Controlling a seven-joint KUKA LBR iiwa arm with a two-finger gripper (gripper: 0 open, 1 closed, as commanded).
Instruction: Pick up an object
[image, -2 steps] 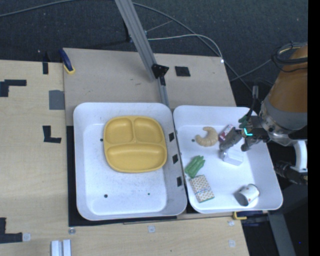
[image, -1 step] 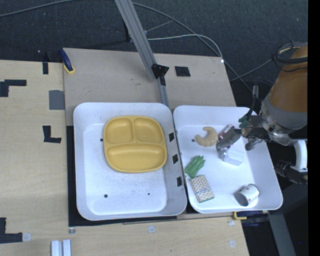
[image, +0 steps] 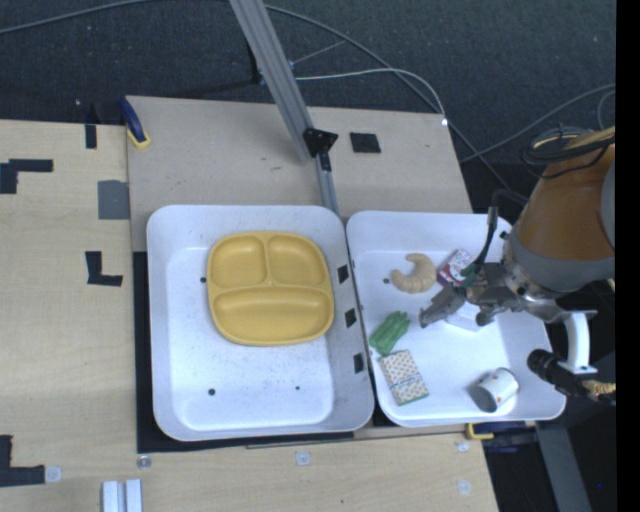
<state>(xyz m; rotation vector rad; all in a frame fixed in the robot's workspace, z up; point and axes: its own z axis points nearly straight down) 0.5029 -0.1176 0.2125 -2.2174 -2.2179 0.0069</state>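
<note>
We see the arm (image: 565, 215) reaching in over the right bin (image: 455, 400), its end effector (image: 452, 305) low among the objects — fingers spread wide, nothing between them. Just left of it lies a tan croissant (image: 413, 272); a small red-and-white packet (image: 459, 265) sits beside the fingers. Below are a green toy (image: 389, 332), a patterned card (image: 403, 376) and a cup (image: 496, 388) on its side. The left bin (image: 180, 400) holds a yellow tray (image: 270, 287). Both bins rest on the counter (image: 60, 330).
</note>
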